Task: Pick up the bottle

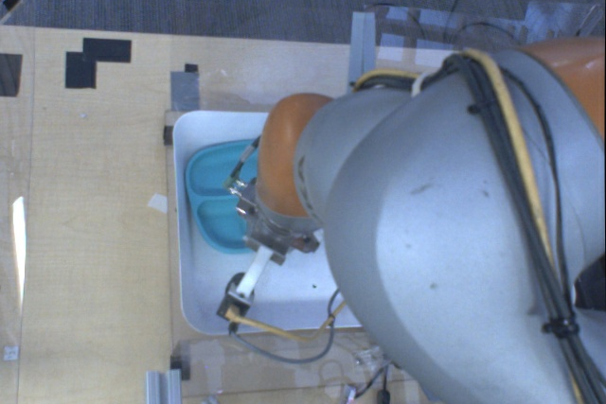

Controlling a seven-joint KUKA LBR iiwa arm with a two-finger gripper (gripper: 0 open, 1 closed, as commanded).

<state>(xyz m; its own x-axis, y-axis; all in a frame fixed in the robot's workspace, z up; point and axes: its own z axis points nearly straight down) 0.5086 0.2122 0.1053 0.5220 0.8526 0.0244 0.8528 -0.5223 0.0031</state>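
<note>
Arm [445,232] covers the middle and right of the bin [182,251] and blocks entry from above there. Blue thing [210,199] sits in the far-left corner, close to the left wall. Open floor is the near-left strip, between the blue thing and the near wall. Bench [85,222] left of the bin is open for passing. Grey post [363,43] stands at the far side.

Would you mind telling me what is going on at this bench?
The grey arm reaches in over the white bin, with its orange-banded wrist low beside a blue object in the bin's left part. The arm hides what lies under the wrist, so whether anything is grasped cannot be told.
</note>
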